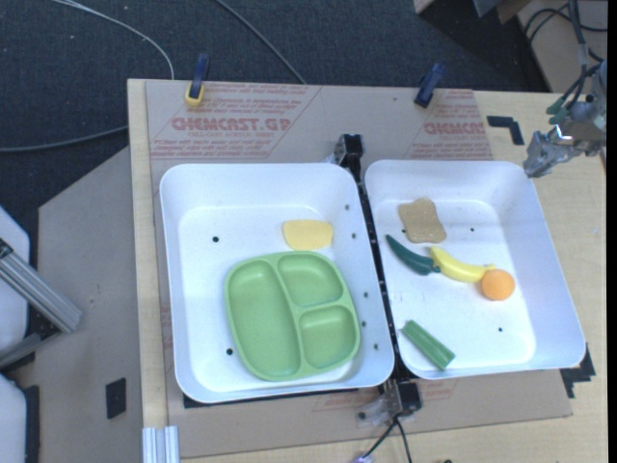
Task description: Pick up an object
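Observation:
The right bin (540, 222) holds a tan slice of bread (421, 221), a dark green pepper (411, 256), a yellow banana (458, 266), an orange ball (496, 285) and a green block (427, 344). In the left bin (183, 222) lie a green divided plate (292, 313) and a pale yellow piece (308, 233). My gripper (546, 150) hangs at the far right, above the right bin's back right corner, well apart from every object, with nothing visible in it.
Two blue clamps (429, 84) hold the cardboard sheet at the bench's back edge. A black clip (349, 148) sits between the bins at the back. Cables run over the dark floor at the left.

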You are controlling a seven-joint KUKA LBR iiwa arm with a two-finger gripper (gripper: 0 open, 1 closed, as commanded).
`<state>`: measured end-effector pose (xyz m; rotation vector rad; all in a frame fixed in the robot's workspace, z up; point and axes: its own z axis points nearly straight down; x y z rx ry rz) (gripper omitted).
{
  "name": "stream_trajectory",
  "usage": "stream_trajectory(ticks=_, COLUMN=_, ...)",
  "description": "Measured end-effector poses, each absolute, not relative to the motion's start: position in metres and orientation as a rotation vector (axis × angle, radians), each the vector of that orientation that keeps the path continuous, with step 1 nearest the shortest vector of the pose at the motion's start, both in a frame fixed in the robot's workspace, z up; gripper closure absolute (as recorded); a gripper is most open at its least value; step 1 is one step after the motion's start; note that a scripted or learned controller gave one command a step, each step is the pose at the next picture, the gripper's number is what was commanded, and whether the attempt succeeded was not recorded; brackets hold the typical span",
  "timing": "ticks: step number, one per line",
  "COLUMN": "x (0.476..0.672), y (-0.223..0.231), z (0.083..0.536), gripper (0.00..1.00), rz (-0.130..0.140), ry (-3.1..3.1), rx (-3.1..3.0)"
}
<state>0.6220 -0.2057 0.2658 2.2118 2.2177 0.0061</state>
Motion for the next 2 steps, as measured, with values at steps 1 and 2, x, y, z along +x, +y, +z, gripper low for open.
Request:
stream_trajectory(ticks=1, x=0.621, y=-0.160, z=0.268, gripper=1.00, rz=0.001, ry=2.229, rx=2.217)
stream_trajectory(ticks=2, x=0.617, y=-0.104, z=0.250, gripper=1.00, rz=-0.001, ry=2.231, rx=2.218)
